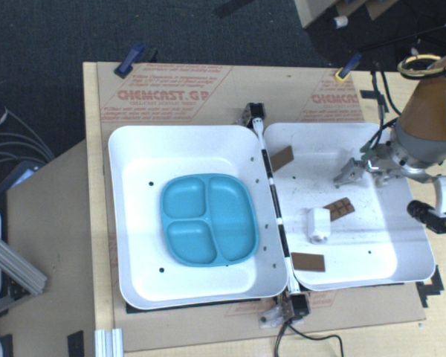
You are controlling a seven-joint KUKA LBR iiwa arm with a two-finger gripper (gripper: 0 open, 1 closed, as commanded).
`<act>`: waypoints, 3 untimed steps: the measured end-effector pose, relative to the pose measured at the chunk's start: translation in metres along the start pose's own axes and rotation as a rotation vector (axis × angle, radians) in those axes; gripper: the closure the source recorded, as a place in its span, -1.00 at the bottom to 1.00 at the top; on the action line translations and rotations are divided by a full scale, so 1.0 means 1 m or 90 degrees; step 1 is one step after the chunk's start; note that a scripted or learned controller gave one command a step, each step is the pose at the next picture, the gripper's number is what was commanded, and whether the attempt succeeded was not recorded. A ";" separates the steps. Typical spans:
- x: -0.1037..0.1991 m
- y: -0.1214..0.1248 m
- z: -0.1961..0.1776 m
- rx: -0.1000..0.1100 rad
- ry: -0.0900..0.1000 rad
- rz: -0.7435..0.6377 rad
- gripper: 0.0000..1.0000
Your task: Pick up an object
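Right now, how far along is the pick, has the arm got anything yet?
Nothing looks picked yet. The gripper sits in the right bin near its upper edge, with nothing visibly held. The white block and three brown pieces lie on the floor; the blue tray is in the left bin. Reaching an object, grasping and lifting remain.
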State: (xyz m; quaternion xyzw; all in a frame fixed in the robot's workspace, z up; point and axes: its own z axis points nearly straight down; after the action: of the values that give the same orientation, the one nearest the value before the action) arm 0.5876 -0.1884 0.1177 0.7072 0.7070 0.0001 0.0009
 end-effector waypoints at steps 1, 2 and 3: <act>0.052 -0.028 0.033 0.002 0.001 -0.001 -1.00; 0.012 0.075 0.035 0.009 0.003 0.000 -1.00; 0.006 0.030 0.033 0.002 0.001 -0.001 -1.00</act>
State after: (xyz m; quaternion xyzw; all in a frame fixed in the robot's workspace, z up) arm 0.6174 -0.1821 0.0848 0.7069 0.7073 -0.0006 -0.0007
